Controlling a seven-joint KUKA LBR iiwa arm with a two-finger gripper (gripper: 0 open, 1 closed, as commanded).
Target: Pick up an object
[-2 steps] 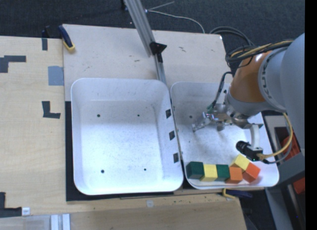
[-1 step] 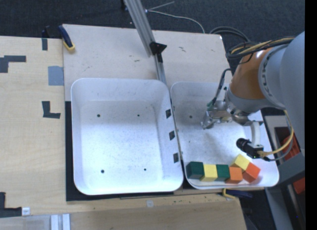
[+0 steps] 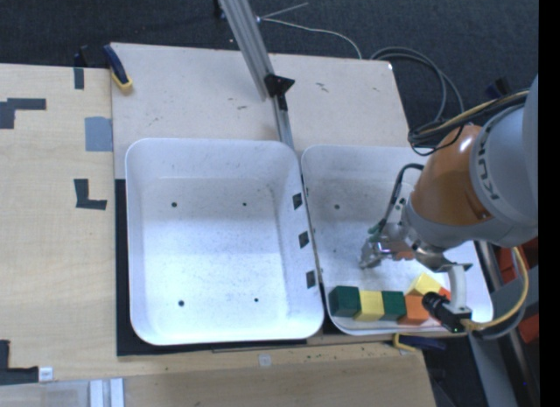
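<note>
Here the arm point(image 3: 477, 182) reaches in from the right over the right bin point(image 3: 350, 169), its orange band above the wrist covering much of that bin's right side. The gripper point(image 3: 378, 252) hangs low over the bin's floor, about midway across, just far of a row of blocks; whether it is open or closed cannot be told, and nothing shows in its grasp. A black cable loops across the bench far of the arm. A slanted metal rail point(image 3: 249, 33) runs from the far edge down to where the two bins meet, ending in a black clamp point(image 3: 278, 86). A blue and yellow tool point(image 3: 118, 68) lies at the bench's far left corner. The blocks sit along the right bin's near wall: a green block point(image 3: 345, 300), a yellow block point(image 3: 371, 305) touching it, another green one point(image 3: 393, 305), then an orange block point(image 3: 415, 307), with one more yellow piece point(image 3: 426, 284) just far of it. The left bin point(image 3: 144, 221) shows a bare, speckled white floor.
</note>
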